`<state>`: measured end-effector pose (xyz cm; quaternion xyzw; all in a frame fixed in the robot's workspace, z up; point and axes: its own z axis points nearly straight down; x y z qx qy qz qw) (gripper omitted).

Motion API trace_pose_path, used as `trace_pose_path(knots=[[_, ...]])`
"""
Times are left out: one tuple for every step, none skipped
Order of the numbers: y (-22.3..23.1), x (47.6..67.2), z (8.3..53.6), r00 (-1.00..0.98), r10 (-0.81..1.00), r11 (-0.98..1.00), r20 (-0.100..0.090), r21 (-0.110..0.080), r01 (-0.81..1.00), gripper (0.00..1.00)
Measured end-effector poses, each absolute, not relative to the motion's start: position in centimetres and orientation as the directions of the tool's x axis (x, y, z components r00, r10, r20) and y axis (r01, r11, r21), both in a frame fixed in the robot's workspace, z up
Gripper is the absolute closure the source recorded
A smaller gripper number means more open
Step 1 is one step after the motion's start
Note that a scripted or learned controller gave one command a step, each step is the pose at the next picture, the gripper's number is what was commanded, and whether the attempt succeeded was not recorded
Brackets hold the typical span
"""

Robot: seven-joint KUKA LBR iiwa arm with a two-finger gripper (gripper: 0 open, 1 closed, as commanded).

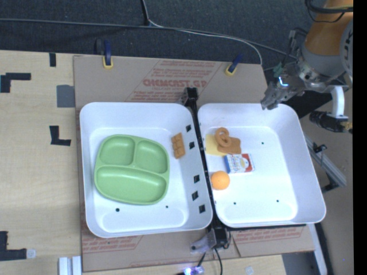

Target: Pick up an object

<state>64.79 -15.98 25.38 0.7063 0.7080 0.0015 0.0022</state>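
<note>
In the right bin [287, 153] lie a tan pretzel-shaped piece [226, 140] on a pale yellow slice [213, 147], a small blue, white and red packet [237, 164], and an orange ball [220, 180]. All sit in the bin's left half. My gripper [272, 100] hangs above the bin's back right corner, well apart from these objects. Nothing shows between its fingers. In the left bin [103, 119] rest a green divided plate [132, 169] and a small orange-brown waffle piece [178, 145].
Black clips [190, 96] join the two bins along the middle seam. The bins stand on a cardboard sheet [172, 79] held by yellow clamps [107, 60] at the back. A black cable [189, 30] runs across the dark rear surface.
</note>
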Motion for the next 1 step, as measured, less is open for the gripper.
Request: trace_pose_path(knots=[[-12.1, 62.61, 24.26, -0.003, 1.0, 0.003, 0.001, -0.002, 1.0, 1.0]])
